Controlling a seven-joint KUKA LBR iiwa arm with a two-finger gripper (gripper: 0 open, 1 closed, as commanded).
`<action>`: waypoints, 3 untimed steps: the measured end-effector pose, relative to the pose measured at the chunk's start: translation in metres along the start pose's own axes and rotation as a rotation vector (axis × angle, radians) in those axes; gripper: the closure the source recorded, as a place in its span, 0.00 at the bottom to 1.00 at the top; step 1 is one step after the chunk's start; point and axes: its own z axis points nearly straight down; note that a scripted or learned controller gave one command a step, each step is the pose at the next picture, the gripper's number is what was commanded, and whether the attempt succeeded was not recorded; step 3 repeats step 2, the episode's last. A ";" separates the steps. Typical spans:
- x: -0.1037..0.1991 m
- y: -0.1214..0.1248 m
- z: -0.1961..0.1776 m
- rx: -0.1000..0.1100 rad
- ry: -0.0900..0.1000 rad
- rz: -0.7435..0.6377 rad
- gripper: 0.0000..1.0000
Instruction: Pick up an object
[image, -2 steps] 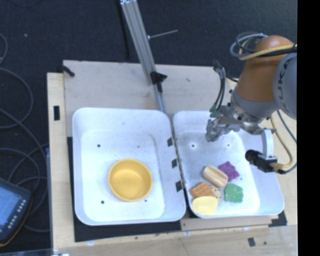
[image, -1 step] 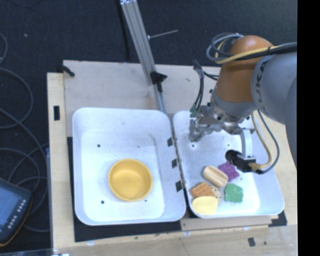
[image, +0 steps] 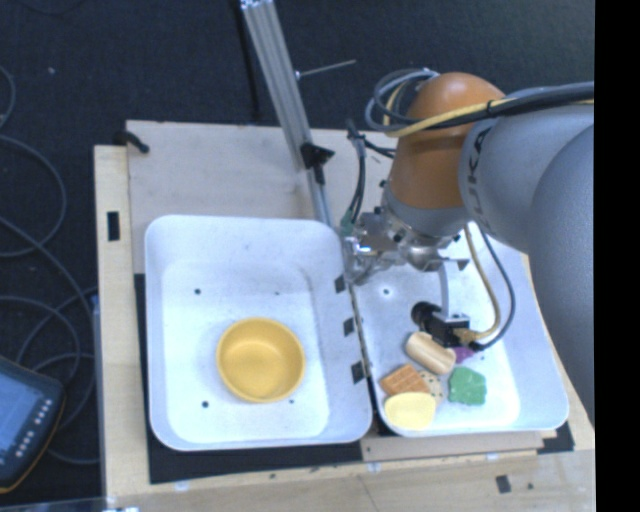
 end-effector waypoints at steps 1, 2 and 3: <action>0.052 -0.002 -0.015 -0.004 0.001 -0.003 1.00; 0.049 -0.002 -0.015 -0.002 0.001 0.003 0.00; 0.049 -0.002 -0.015 -0.002 0.001 0.003 0.00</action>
